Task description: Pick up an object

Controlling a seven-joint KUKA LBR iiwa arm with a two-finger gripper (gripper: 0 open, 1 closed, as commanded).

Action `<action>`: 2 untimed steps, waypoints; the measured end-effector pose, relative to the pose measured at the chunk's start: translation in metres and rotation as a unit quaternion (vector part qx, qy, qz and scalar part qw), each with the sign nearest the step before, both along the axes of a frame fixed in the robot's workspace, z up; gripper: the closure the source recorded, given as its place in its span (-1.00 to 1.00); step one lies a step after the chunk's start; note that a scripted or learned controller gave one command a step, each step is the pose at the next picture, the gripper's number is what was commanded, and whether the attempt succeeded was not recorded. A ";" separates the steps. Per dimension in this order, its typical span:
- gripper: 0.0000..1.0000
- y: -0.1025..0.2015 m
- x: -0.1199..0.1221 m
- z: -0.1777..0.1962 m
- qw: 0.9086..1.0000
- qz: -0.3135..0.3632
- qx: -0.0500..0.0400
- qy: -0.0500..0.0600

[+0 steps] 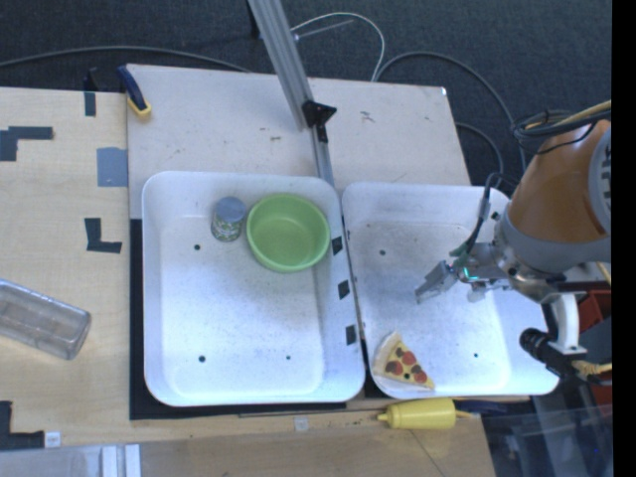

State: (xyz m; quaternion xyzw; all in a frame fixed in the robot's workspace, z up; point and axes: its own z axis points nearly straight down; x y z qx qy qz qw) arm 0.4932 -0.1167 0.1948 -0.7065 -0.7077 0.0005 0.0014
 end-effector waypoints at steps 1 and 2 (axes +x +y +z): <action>-1.00 -0.002 0.005 -0.055 1.000 0.000 0.000 0.003; -1.00 -0.002 0.005 -0.106 1.000 0.000 -0.001 -0.001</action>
